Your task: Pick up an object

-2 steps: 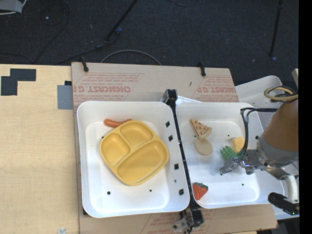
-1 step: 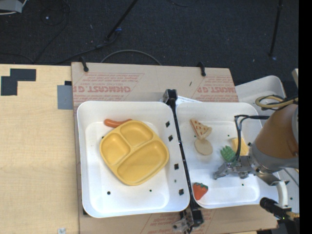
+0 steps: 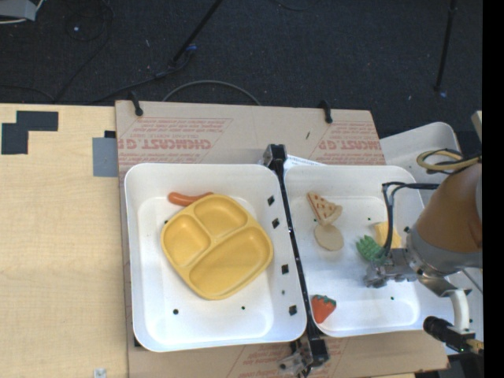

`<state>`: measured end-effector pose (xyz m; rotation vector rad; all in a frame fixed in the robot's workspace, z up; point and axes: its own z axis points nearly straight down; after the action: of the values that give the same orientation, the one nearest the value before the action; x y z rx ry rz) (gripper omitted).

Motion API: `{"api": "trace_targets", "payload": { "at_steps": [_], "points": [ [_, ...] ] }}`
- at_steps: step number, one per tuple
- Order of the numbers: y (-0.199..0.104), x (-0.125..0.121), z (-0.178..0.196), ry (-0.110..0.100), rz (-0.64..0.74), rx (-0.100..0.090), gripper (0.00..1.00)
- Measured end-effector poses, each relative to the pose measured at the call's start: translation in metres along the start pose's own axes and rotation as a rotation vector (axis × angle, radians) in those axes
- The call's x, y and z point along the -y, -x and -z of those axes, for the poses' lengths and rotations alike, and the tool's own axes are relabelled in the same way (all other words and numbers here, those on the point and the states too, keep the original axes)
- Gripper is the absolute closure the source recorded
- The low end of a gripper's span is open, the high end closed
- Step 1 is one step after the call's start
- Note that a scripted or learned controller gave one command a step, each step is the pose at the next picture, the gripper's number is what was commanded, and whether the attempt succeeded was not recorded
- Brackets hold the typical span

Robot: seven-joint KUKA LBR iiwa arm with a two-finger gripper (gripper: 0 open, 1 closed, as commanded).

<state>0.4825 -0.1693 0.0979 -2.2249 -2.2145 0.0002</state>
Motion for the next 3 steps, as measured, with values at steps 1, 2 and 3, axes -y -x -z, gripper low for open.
{"api": "trace_targets", "payload": {
  "at_steps": [1,2,3],
  "points": [
    [-0.003,-0.003,0.043,0.003,0.006,0.001,1.00],
    [0.004,0.002,0.101,0.004,0.006,0.003,1.00],
    [0.004,0.001,0.125,0.002,0.006,0.002,1.00]
  ]
}}
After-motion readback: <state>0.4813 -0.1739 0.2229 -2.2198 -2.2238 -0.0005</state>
